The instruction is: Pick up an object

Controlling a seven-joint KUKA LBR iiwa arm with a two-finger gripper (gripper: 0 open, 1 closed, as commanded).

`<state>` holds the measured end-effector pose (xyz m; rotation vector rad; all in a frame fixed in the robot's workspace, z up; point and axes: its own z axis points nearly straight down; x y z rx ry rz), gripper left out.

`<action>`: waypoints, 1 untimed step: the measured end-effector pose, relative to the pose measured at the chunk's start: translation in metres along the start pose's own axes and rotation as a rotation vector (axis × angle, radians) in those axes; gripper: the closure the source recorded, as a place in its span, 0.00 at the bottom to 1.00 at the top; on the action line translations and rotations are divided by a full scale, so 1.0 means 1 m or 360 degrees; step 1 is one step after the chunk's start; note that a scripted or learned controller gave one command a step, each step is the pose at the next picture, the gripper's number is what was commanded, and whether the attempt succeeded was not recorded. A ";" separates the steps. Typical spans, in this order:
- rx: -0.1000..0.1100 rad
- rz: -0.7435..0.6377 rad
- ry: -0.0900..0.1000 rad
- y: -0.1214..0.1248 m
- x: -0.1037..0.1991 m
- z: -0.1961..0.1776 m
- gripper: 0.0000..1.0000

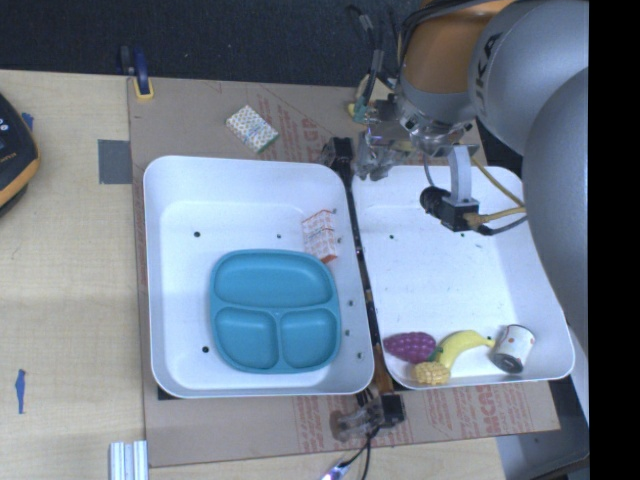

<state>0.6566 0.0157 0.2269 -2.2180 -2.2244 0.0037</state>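
A grey robot arm reaches in from the right over a wooden bench bearing two white bins. The left bin holds a blue divided plate and a small packet. The right bin holds a toy banana, purple grapes, corn and a small can, clustered at its near edge. The claw hangs at the bins' far edge, well apart from them; I cannot tell its state. Nothing looks picked up yet.
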 end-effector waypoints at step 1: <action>0.0005 -0.0006 0.0002 0.000 0.056 0.033 1.00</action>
